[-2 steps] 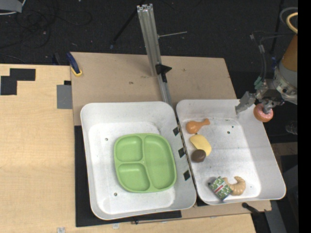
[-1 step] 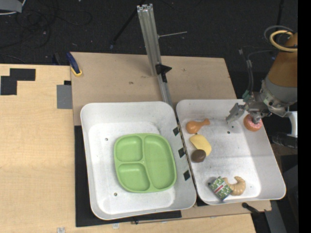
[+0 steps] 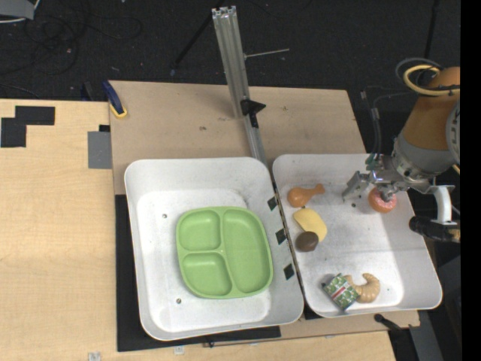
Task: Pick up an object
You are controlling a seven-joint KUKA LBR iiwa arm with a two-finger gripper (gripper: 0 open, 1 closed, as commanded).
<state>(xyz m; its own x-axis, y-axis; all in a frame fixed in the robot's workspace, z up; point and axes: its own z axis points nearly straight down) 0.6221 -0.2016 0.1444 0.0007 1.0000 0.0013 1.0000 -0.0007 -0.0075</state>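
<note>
Camera view has a pink donut (image 3: 384, 201) near the right bin's (image 3: 409, 295) far right side, just beside the gripper (image 3: 368, 186), on its right. The fingers look spread with nothing between them, though it's small and hard to be sure. A drumstick (image 3: 304, 195) lies to the left, well apart.

Lighting: even, moderately bright, from overhead — the two white bins (image 3: 150, 201) come out near overexposed, surface detail washed out. Shadows: soft and short, thin dark rims under the bin edges. Background floor (image 3: 150, 21): dim, almost black. Sharpness: fair overall — small items grainy, edges slightly soft. No strong glare spots.
</note>
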